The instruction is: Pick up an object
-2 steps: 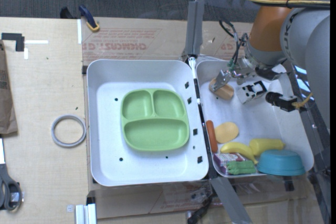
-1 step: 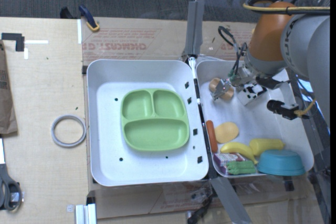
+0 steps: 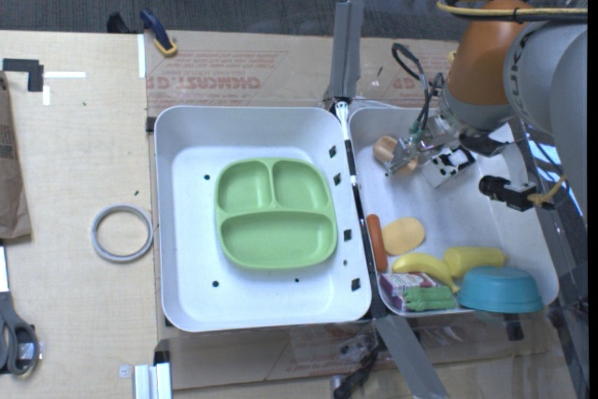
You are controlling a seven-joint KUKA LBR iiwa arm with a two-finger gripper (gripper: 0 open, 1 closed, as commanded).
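At the near edge of the right bin (image 3: 533, 229) I see a blue bowl (image 3: 501, 290) in the near right corner, with a yellow banana (image 3: 422, 265) and another yellow piece (image 3: 476, 256) just beside it, and a green item (image 3: 429, 298) lying on a purple-edged packet (image 3: 396, 292) against the near wall. A little farther in, a round yellow piece (image 3: 404, 235) sits beside a thin red-orange stick (image 3: 376, 240) that lies along the bin's left wall. The left bin (image 3: 177, 229) carries a green divided plate (image 3: 276, 212) near its middle. On the desk (image 3: 75, 182), toward its left edge, lies a grey ring (image 3: 121, 232). Toward the right bin's far wall my tool (image 3: 408, 154) is down beside a tan rounded object (image 3: 386, 148); I cannot tell how it is set. A white block with black marks (image 3: 451, 162) lies just right of it.
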